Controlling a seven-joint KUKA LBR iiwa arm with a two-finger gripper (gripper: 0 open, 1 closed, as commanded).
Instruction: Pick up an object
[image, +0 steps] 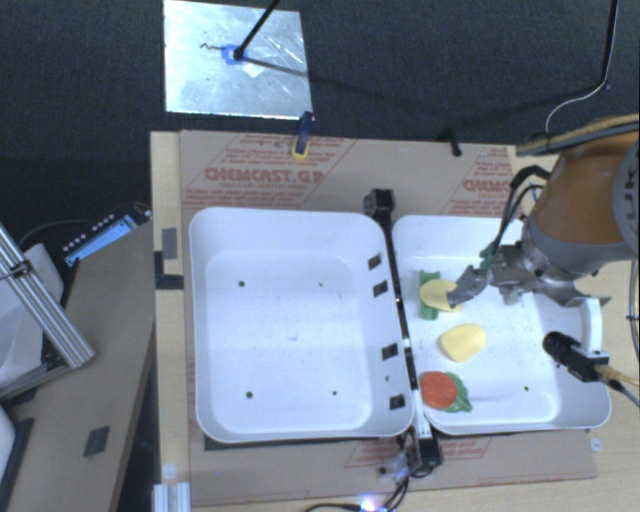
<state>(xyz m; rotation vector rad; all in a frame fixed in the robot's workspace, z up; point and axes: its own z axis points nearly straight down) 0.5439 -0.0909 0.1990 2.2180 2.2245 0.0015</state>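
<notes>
Two white bins, left bin (290, 320), right bin (520, 395) with three toy foods, yellow-green piece (436, 295), yellow piece (463, 342), red-green piece (442, 390), gripper (468, 288) touching the first, finger spread unclear

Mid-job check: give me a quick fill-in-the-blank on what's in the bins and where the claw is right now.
1. All three objects lie in the ____ bin of the camera view.
2. The claw is at the pale yellow object with the green piece, the one ____ from the camera of the three.
3. The yellow object lies between that one and the ____ and green object.

Missing words: right; farthest; red
</notes>
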